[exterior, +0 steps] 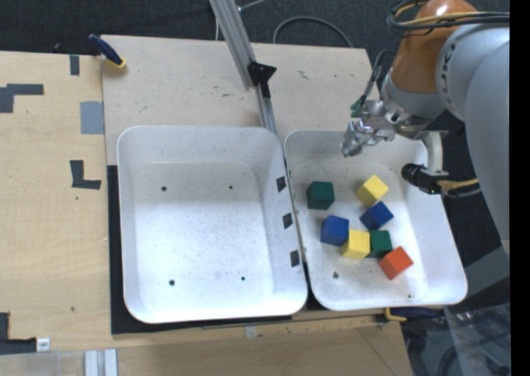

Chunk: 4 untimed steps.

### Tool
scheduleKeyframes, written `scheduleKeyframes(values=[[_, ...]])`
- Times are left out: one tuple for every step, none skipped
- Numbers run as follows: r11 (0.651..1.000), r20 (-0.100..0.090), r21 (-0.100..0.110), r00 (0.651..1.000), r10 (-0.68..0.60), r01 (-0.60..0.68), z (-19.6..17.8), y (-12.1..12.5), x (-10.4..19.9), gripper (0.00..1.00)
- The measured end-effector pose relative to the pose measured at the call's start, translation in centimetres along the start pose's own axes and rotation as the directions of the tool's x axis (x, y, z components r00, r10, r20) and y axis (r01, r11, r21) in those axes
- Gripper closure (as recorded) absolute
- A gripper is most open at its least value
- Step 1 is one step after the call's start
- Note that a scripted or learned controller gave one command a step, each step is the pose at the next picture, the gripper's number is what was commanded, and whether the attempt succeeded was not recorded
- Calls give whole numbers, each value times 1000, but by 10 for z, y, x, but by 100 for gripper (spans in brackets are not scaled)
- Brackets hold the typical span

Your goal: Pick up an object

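Starting at the near edge of the right bin [451,283], the orange cube [397,262] sits closest to the camera, with a small green cube [381,241] and a yellow cube [358,243] just behind it, those two touching or nearly so. A blue cube [334,229] is right beside that yellow one, another blue cube [377,215] sits a bit further back, then a second yellow cube [372,190] and a bigger green cube [320,195] off by itself toward the divider. So the count is seven blocks: two blue, two yellow, two green, one orange. The left bin [132,225] has no blocks in it.

Further back, the gripper [357,142] hangs over the far end of the right bin with nothing between its fingers. Whether they're spread or pinched is too blurry to call. Everything worth grabbing lies toward the camera from it, and that far yellow cube and the lone green one look like the nearest picks. The green one has the most free space around it, so it's probably the easier target.
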<state>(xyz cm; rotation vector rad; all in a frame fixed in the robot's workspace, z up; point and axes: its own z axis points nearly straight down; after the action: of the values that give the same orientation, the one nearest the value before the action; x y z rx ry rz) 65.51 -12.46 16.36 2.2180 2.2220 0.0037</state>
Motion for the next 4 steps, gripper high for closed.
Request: scheduleKeyframes(values=[[1000,1,-1,1000,1,-1,-61,0,-6,100],[1000,1,-1,1000,0,0,-105,0,-9,100],[1000,0,4,1000,-1,1,-93,-6,47,100],[1000,-2,5,1000,-5,5,-89,-7,111,100]])
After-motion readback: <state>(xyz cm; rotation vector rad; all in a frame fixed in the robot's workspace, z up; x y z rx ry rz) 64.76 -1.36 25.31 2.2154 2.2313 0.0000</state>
